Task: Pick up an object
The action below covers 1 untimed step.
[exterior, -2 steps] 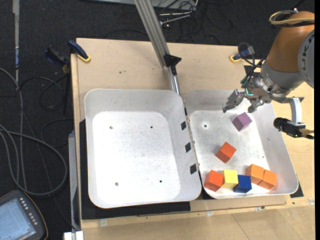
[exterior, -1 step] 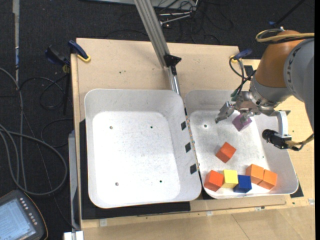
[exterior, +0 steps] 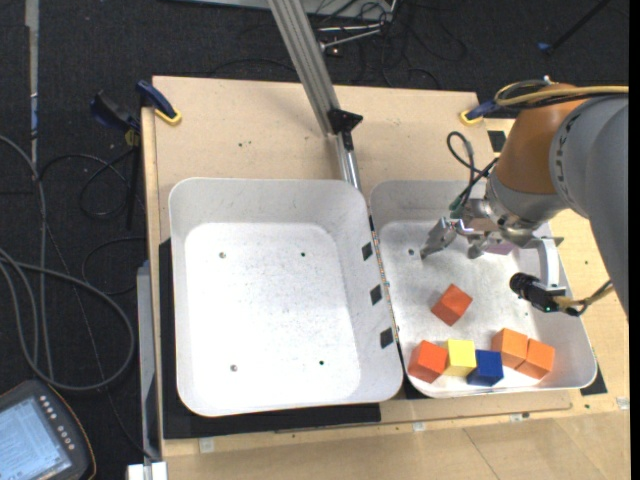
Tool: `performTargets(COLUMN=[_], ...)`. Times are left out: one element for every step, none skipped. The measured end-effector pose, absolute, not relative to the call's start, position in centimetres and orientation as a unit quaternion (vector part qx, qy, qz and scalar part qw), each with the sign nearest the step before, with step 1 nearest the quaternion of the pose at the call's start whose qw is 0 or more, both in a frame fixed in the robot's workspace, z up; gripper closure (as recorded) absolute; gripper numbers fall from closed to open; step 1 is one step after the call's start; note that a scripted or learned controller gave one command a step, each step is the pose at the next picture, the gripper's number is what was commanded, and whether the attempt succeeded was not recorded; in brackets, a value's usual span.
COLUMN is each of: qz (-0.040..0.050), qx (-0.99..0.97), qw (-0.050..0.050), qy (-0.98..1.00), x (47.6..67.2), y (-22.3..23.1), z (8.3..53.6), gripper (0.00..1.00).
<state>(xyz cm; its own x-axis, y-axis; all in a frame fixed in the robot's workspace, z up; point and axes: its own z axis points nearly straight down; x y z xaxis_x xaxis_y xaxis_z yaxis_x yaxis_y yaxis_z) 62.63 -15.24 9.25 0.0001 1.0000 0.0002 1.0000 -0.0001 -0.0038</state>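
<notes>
You will find no text, label, brand, number or sign here that can be read. The small screen point(exterior: 28, 438) at the lower left corner glows pale, but whatever it displays is too small and blurred for you to make out. The white bins point(exterior: 265, 193), the blocks point(exterior: 452, 304) and the worktop point(exterior: 250, 118) carry no legible markings.

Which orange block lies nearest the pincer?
The lone orange block mid-bin, apart from the others lined along the right bin's near wall, just below the pincer.
</notes>
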Motion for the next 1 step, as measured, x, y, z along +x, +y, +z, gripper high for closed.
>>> performTargets(qz=[-0.0004], qx=[-0.707], qw=[-0.001], qy=[-0.707], x=[62.8], y=[-15.28], z=[10.59], gripper=[1.0])
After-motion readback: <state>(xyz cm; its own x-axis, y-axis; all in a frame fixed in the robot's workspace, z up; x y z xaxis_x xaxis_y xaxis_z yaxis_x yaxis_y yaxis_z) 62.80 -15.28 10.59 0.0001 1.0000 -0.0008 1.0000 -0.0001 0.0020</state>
